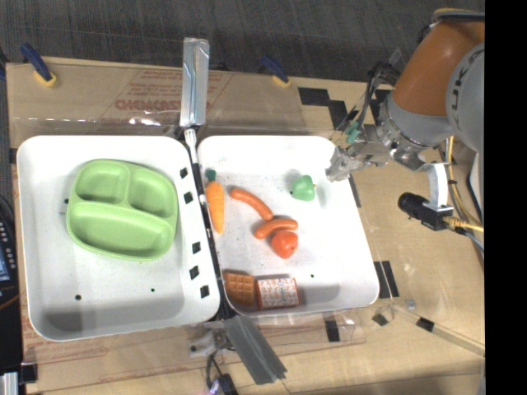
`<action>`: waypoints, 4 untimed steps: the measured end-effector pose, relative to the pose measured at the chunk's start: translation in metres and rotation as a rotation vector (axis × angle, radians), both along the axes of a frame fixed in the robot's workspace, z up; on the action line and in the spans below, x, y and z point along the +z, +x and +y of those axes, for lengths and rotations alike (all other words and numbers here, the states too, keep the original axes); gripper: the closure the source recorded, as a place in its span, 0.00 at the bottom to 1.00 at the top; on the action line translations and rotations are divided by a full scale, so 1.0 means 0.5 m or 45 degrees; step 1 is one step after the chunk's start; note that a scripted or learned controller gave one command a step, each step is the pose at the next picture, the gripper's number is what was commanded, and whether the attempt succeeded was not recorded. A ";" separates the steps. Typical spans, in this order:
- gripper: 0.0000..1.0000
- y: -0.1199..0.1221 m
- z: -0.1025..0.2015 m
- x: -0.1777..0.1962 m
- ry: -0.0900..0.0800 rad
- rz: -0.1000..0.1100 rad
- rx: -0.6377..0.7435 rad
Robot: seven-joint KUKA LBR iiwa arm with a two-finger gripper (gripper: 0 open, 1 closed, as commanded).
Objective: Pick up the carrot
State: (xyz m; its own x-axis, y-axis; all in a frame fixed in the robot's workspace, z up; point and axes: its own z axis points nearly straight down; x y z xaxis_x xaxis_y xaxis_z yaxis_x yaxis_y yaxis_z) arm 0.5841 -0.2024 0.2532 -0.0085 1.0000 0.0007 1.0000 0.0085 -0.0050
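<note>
Carrot [215,206]: left edge of right bin [362,257], frame centre, beside divider, lying free. Gripper [339,168]: over right bin's upper-right rim, well apart from carrot; finger state n/k, can't tell. Left bin [33,245]: green sectioned plate [123,208]. Right bin also: green pc [304,188], sausages [251,202], tomato [284,243], waffle [240,287]

We see an orange carrot [215,206] with a green top, a light green plate [123,208], white bins [33,220], and a red tomato [284,243].
</note>
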 end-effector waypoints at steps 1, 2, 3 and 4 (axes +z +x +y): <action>0.00 0.019 0.147 -0.206 0.002 0.000 0.287; 0.00 -0.024 0.198 -0.147 0.002 0.002 0.132; 0.00 -0.087 0.211 -0.225 0.003 -0.001 0.426; 0.00 0.043 0.236 -0.122 0.000 -0.006 0.559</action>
